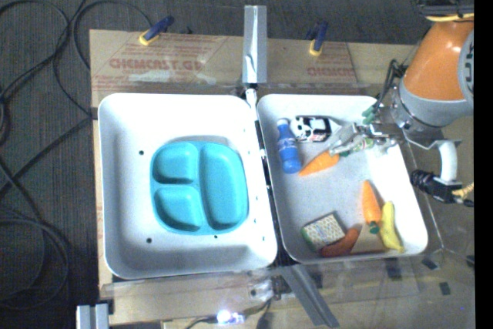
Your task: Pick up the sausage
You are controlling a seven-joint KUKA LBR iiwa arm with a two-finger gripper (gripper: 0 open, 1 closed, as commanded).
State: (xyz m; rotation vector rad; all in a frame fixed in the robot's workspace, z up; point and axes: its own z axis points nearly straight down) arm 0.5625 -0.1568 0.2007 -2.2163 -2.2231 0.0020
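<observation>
- The sausage (343,242), reddish brown, lies at the near edge of the right bin (300,196), tilted, with nothing gripping it.
- Touching its left end is a small tan waffle-patterned block (323,228).
- To the sausage's right an orange carrot (371,203) lies lengthwise, and a yellow banana (390,226) lies just beside the carrot, near the bin's right wall.
- A second carrot (318,163) lies further back in the same bin, pointing left, its thick end just below the gripper.
- A blue bottle (288,148) lies just left of that carrot, close to the bin's left wall.
- A black and white toy (311,129) sits at the back of the bin, just beside the bottle's top.
- The gripper (350,141) is over the back right part of the right bin, well apart from the sausage, with its tip close to the thick end of the second carrot. The view is too blurred there to tell whether it is released or clenched.
- The arm (435,77), grey with an orange band, comes in over the bin's far right corner.
- The left bin (115,189) holds a light blue divided tray (200,185) with three compartments.
- Both bins stand on a cardboard-covered bench (177,62) with two clamps (155,30) at the far edge.
</observation>
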